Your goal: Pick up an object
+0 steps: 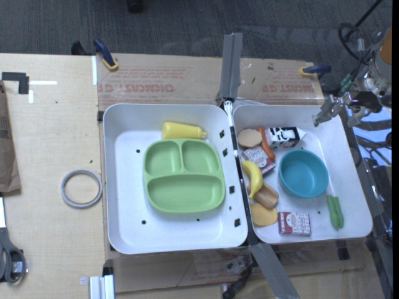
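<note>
1. My pincer (328,109) hangs at the upper right rim of the right bin (355,185); whether it stands apart or together I cannot tell.
2. Nearest in that bin: a black-and-white carton (282,136), then a blue bowl (303,173).
3. Further left: a banana (252,177), a red packet (263,161), bread-like pieces (264,205).
4. Front: a small red box (294,223), a green vegetable (335,212).
5. Left bin (118,185): green divided plate (184,175), yellow bottle (182,130) behind it.
</note>
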